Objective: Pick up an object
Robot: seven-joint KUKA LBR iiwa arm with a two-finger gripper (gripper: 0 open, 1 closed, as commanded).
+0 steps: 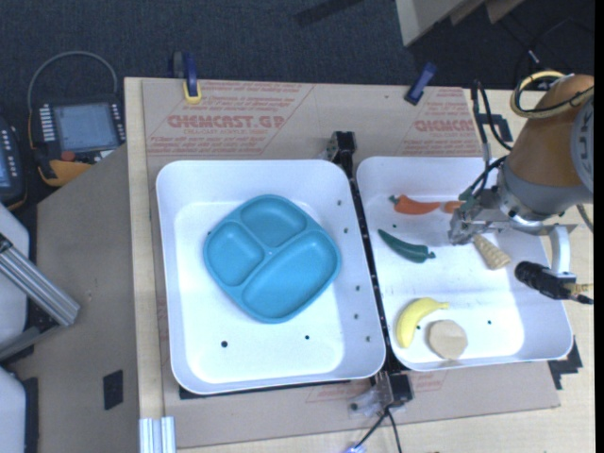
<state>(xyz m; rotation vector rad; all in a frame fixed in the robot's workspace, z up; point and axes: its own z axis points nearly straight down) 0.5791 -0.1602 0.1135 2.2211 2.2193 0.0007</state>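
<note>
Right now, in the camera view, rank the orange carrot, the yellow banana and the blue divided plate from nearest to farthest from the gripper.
1. Orange carrot: just left of the gripper, near the top of the right bin.
2. Yellow banana: lower in the same bin, beside a round tan piece.
3. Blue divided plate: farthest, in the left bin.

Red printed lettering on the brown cardboard sheet (283, 111) covering the desk reads "CHEMCAST G P" behind the left bin. The same red print repeats behind the right bin, probably "CHEMCAST", partly hidden. Smaller lines above are too blurred to read.
</note>
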